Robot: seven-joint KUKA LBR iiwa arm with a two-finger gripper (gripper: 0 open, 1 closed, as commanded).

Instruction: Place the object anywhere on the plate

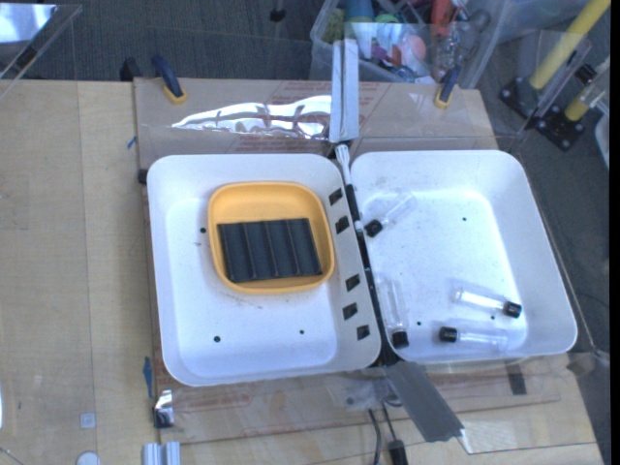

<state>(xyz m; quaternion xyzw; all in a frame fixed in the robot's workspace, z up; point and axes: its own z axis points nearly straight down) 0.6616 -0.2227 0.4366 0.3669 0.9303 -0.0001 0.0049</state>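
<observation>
- Bins: the left bin [184, 337] and the right bin [542, 260] sit side by side, touching along a central divider; by the rig line the arm enters from the right, so the right bin is the nearer one.
- Plate [225, 211]: yellow, square with rounded corners, resting flat in the upper middle of the left bin, well apart from everything in the right bin.
- Ridged black block [269, 250]: it lies flat on the plate, long axis left to right. If this is the task's object, it is already placed, I judge.
- Capped vials: four clear tubes with black caps lie on their sides in the right bin. The upper vial [387, 209] slants near the divider, the divider vial [392, 310] runs top to bottom just beside it, and the two lower vials [482, 303] [470, 336] lie roughly left to right near the front right corner. Any of them would have to travel left over the divider.
- Claw: whether it is apart or together, and the arm's pose, I cannot tell.
</observation>
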